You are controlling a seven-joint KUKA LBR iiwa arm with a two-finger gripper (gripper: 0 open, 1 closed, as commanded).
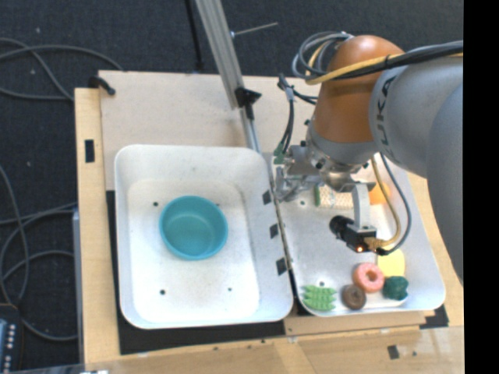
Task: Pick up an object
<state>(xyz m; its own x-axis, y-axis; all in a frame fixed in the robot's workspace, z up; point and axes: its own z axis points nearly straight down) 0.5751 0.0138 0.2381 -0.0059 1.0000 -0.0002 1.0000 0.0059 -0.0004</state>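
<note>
the tan bench (171,111) carries two shallow white bins side by side, touching along their inner edges. the left bin (140,287) sits nearer the bench's middle; the right bin (425,279) reaches toward its right edge. dark floor with cables surrounds the bench.

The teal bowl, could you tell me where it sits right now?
In the camera view, the teal bowl sits in the left bin, slightly left of its middle.

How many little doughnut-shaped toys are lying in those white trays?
2, both near the right bin's front edge: a pink doughnut and a brown doughnut beside it. The arm may hide others.
</note>
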